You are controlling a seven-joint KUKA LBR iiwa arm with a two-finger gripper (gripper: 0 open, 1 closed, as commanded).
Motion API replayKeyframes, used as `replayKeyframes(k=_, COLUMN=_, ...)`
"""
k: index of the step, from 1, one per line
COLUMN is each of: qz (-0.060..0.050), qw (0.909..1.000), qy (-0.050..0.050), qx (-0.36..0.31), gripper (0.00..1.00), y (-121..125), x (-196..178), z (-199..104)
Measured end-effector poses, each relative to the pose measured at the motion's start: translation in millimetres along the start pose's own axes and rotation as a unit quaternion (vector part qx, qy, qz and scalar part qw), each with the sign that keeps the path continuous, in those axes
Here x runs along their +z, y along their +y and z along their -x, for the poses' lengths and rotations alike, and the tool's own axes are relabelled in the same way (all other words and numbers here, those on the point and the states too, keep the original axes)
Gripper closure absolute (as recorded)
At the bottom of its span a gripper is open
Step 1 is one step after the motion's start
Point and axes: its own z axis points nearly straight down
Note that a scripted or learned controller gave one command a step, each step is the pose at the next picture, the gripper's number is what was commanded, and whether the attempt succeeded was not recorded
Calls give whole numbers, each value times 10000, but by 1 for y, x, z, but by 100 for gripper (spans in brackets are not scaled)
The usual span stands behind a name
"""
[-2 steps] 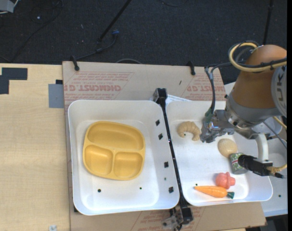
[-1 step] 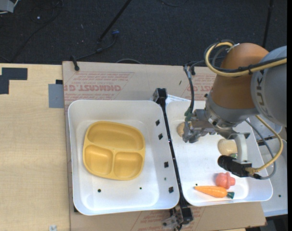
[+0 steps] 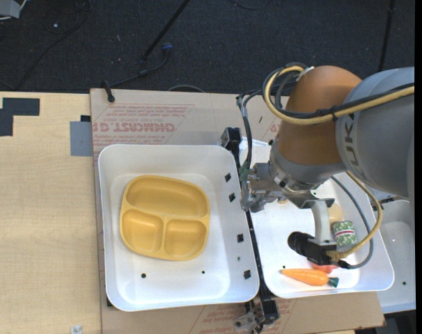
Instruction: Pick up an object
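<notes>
The arm reaches in from the right, and its orange-banded wrist hangs over the right bin (image 3: pixel 280 229). My gripper (image 3: pixel 253 198) is low at that bin's left wall, near the divider between the bins. An orange toy carrot (image 3: pixel 305 277) lies along the right bin's front edge, well away from the gripper. Just above the carrot's right end, part of a small red thing (image 3: pixel 324 266) shows. A small green and white patterned cylinder (image 3: pixel 344 234) stands further right, partly behind the arm's cable. Nothing shows in the gripper.
A yellow divided plate (image 3: pixel 164 216) lies in the left bin (image 3: pixel 218 284). Cardboard sheets lie under both bins. The arm's body hides the back of the right bin.
</notes>
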Motion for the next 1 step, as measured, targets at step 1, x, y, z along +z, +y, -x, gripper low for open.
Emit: replayKeyframes(k=1, qz=-4, qw=10000, qy=-7, qx=1, gripper=100, y=-10, x=1, z=-45)
